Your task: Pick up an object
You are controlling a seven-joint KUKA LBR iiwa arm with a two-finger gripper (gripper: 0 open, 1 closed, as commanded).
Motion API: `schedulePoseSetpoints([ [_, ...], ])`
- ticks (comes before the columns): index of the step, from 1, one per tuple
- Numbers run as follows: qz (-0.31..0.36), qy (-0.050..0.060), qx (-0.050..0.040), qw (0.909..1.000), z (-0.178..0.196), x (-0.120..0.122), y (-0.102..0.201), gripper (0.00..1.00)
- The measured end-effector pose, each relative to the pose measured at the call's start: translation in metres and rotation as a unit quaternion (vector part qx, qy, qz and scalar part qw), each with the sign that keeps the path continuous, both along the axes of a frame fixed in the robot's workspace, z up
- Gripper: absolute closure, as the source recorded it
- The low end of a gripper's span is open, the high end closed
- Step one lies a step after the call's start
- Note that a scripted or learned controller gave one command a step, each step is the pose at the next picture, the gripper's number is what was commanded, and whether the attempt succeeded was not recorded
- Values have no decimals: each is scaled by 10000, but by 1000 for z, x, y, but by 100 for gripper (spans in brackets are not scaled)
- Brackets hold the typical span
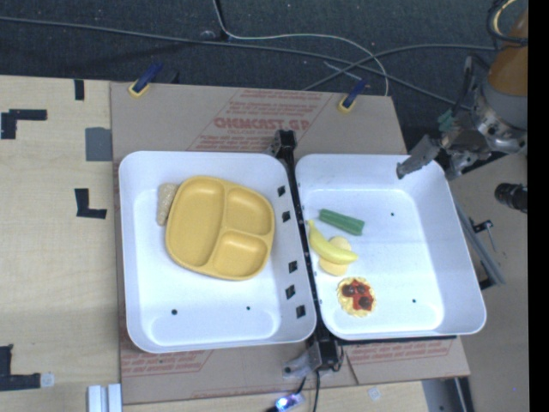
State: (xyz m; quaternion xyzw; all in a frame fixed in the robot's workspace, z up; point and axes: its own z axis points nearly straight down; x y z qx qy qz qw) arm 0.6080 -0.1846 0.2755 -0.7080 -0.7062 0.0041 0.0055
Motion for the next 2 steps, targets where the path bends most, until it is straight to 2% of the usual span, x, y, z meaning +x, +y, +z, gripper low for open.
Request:
schedulePoseSetpoints([
  [1, 19, -62, -13, 10000, 8, 2, 1, 0],
  [2, 20, -37, -10, 10000, -55, 3, 6, 0],
])
